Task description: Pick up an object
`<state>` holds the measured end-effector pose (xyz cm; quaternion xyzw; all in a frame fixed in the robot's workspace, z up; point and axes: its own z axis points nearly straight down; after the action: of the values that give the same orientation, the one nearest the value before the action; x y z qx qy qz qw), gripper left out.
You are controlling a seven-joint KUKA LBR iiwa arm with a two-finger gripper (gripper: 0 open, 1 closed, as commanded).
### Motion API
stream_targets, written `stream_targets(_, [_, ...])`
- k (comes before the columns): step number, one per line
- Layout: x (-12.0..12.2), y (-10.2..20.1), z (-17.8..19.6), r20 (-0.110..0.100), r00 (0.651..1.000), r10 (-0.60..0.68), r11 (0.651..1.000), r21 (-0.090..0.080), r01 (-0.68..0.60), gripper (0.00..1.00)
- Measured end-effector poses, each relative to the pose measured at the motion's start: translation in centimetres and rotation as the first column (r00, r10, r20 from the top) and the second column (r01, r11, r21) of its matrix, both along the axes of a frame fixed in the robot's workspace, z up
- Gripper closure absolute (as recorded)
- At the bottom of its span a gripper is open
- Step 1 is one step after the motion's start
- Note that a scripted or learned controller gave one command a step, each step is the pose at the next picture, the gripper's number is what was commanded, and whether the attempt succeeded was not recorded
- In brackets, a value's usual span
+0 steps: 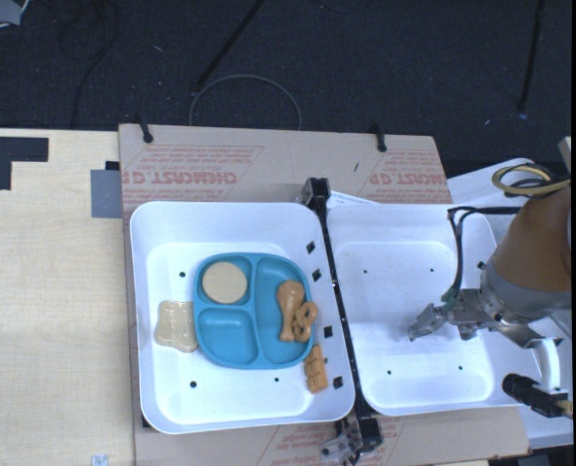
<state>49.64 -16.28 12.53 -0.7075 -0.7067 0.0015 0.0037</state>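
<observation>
**Colleague:** Where's your gripper, and why there?

**Me:** My gripper [425,324] sits low in the right bin [404,396], toward its right side. I can't tell how the jaws stand, and I see nothing between them.

**Colleague:** And the pickable things?

**Me:** All in the left bin [161,396]: a blue tray [231,343] carrying a round cracker [223,282] and pretzel pieces [295,311], a pale piece [176,325] touching the tray's left edge, another pretzel bit [315,369] near its right corner. I judge I must cross left.
</observation>
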Motion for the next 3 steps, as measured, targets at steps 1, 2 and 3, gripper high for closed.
stream_targets(1, [0.1, -0.1, 1.2, 0.002, 1.000, -0.004, 1.000, -0.001, 0.004, 1.00])
stream_targets(2, [0.3, -0.6, 7.4, 0.011, 1.000, 0.002, 1.000, -0.004, -0.002, 1.00])
stream_targets(3, [0.3, -0.7, 12.6, 0.009, 1.000, 0.002, 1.000, -0.004, -0.002, 1.00])
